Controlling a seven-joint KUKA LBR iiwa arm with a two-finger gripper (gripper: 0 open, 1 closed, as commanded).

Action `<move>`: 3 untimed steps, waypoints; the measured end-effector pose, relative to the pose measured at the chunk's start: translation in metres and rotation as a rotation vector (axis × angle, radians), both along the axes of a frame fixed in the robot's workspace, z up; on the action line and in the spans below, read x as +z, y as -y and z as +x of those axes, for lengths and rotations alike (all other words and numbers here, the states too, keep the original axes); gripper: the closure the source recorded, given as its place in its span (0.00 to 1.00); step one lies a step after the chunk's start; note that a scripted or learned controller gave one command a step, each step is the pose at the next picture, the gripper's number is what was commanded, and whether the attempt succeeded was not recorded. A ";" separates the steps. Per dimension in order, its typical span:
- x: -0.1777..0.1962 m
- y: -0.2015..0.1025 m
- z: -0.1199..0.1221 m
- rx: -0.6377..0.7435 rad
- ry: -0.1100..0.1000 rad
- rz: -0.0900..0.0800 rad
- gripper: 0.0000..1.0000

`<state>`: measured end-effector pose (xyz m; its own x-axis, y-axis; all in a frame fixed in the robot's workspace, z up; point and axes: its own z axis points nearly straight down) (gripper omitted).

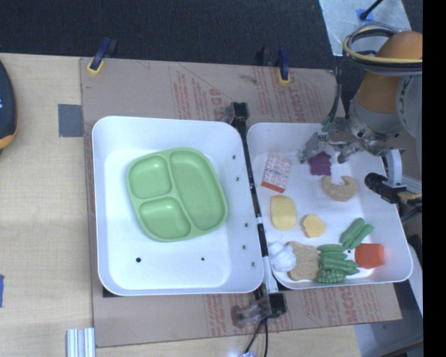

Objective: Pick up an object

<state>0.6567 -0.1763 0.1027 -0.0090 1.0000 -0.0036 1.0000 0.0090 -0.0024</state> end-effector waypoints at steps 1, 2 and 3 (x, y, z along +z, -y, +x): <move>-0.011 0.025 0.000 -0.007 0.004 0.000 0.00; -0.010 0.022 0.000 -0.005 0.002 0.002 0.00; 0.001 0.023 0.000 -0.003 0.006 -0.001 1.00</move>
